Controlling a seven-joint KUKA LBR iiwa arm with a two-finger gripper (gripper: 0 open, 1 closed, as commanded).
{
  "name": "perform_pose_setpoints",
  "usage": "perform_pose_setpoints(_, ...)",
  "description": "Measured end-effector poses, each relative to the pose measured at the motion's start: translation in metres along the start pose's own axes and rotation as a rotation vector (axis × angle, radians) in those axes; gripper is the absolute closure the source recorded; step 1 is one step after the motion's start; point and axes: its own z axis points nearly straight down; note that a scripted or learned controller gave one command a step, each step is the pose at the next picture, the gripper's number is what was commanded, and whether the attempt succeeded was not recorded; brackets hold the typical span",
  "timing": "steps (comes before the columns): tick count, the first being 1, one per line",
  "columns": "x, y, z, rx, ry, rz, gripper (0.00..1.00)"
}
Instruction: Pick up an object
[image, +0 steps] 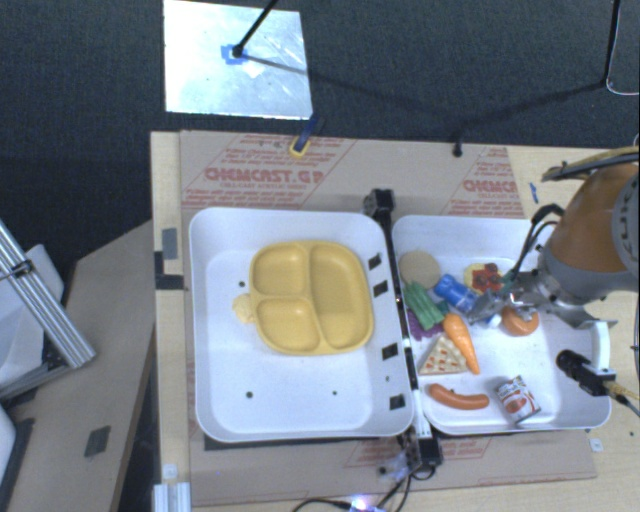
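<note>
The right bin (575, 400) holds several toy foods. A tan round piece (420, 267) lies at its far left, with a green and purple piece (424, 306) and a blue object (454, 293) just below it. A red item (487, 274) sits farther right. An orange carrot (461, 340), a pizza slice (439, 358), a sausage (458, 398) and a small can (517, 398) lie nearer the front. My gripper (493, 303) hangs low over the bin's middle, between the blue object and an orange fruit (520, 322), close to both.
The left bin (215, 400) bears a yellow divided plate (305, 297). A black hinged divider (395, 320) runs between the bins. The arm's orange band (600, 215) and grey wrist cover the right bin's far right corner. A black part (580, 368) juts over the bin's right edge.
</note>
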Motion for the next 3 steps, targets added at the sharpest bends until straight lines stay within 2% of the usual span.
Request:
perform_pose_setpoints(1, 0.0, 0.0, -0.009, 0.001, 0.0, 0.0, 1.0)
perform_pose_setpoints(3, -0.005, -0.006, -0.097, 0.001, 0.0, -0.001, 1.0)
